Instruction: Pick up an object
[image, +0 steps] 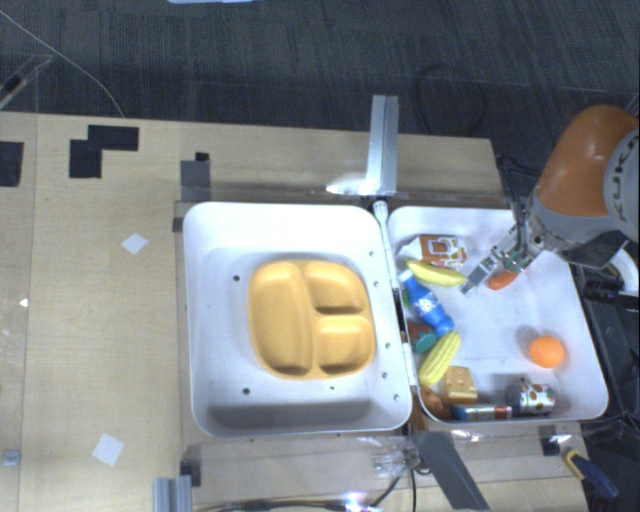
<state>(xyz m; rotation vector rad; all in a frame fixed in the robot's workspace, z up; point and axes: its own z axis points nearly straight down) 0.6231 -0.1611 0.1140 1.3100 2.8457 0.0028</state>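
While the gripper (497, 266) hovers low in the right bin (585, 330), we cannot tell its finger state; a small red object (503, 281) lies just beneath, so we centre over it before closing.

A yellow tray (308, 318) with three parts sits in the left white bin (205, 330) on the wooden surface (90, 330).

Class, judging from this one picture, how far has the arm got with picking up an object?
Done: the gripper is low in the right white bin. In hand: it sits beside a small red-orange piece; grasp unclear. Left: lifting; the orange ball and yellow banana lie untouched.
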